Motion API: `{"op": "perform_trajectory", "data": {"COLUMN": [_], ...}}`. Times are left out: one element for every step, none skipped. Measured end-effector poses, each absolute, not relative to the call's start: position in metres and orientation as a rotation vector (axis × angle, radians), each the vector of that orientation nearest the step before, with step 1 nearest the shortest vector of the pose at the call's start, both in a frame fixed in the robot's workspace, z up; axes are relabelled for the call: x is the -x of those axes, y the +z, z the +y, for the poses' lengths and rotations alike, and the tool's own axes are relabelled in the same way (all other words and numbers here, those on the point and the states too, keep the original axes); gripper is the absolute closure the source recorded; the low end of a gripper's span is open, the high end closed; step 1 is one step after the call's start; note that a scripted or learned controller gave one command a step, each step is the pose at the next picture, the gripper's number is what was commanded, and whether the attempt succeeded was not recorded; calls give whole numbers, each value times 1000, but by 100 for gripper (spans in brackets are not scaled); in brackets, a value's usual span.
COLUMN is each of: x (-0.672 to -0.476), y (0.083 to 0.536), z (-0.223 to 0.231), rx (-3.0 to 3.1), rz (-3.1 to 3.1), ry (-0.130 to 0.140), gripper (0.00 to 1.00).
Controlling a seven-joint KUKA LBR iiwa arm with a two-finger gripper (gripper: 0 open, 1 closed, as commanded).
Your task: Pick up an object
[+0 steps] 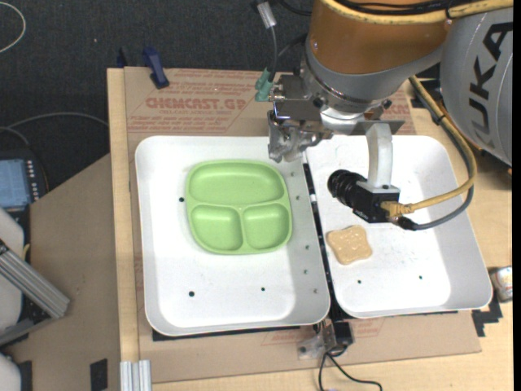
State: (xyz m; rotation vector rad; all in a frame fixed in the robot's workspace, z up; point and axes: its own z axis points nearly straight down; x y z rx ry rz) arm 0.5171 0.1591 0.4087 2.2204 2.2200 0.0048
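The arm (383,31), grey with a broad orange band, comes in from the upper right and hangs over the far edge of the two white bins. Its claw (286,147) sits low at the rim where the bins meet, at the top of the seam between them. How wide the claw stands cannot be told from this angle, and nothing can be seen caught in it.

The left bin (163,283) spreads out below and to the left of the claw; the right bin (440,275) lies below and to its right. A brown cardboard sheet (195,96) with red lettering lies under both bins and shows behind and left of the claw.

A light green divided tray (238,206), three compartments, rests flat in the left bin, just below and left of the claw, apart from it.

A small tan toast-shaped piece (350,244) lies in the right bin, below and right of the claw, near the seam and well clear of it.
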Motion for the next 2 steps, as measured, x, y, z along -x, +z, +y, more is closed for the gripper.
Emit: {"op": "perform_trajectory", "data": {"x": [-477,-480], "y": [411,425], "z": [213,145], "rx": [-2215,-2228], "rz": [2231,2213], "ry": [-2,2], "gripper": [100,100]}}
